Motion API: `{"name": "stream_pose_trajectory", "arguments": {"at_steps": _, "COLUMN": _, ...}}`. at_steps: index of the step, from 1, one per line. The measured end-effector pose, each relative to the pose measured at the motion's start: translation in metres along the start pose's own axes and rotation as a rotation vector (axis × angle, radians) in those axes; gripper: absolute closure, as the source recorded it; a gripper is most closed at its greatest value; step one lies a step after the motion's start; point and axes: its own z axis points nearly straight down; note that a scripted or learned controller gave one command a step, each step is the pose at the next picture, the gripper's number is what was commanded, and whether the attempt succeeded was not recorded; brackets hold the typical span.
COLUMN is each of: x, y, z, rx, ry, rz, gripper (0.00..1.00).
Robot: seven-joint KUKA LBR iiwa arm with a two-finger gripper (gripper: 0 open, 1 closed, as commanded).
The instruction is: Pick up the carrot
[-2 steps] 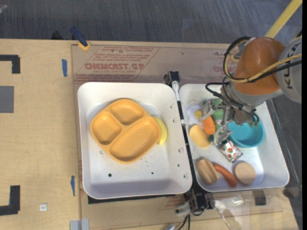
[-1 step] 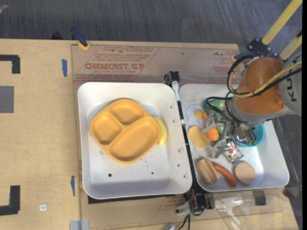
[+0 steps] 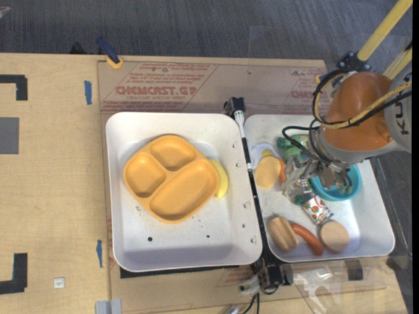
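Faintly, "CHEMCAST GP" on board [image 3: 157,89] behind bins; fingers [image 3: 300,183] near carrot [image 3: 308,237], grip state unclear.

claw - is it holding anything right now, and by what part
Cannot be told: the claw sits low in the right bin among the items, its tips obscured. The carrot lies apart from it, near the bin's front.

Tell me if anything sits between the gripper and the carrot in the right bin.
Nothing visible does. The gripper hangs right beside the orange piece I take for the carrot, which lies against a pale yellow round item on its left. The gripper hides part of it.
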Motion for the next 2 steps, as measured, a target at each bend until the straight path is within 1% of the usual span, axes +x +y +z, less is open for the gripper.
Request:
{"name": "stream_pose_trajectory", "arguments": {"at_steps": 1, "x": 0.001, "y": 0.001, "z": 0.002, "rx": -0.002, "ry": 0.005, "rz": -0.001, "gripper": 0.0}}
{"name": "stream_pose_trajectory", "arguments": {"at_steps": 2, "x": -0.002, "y": 0.001, "z": -0.011, "rx": 0.0, "ry": -0.006, "rz": -0.002, "gripper": 1.0}}
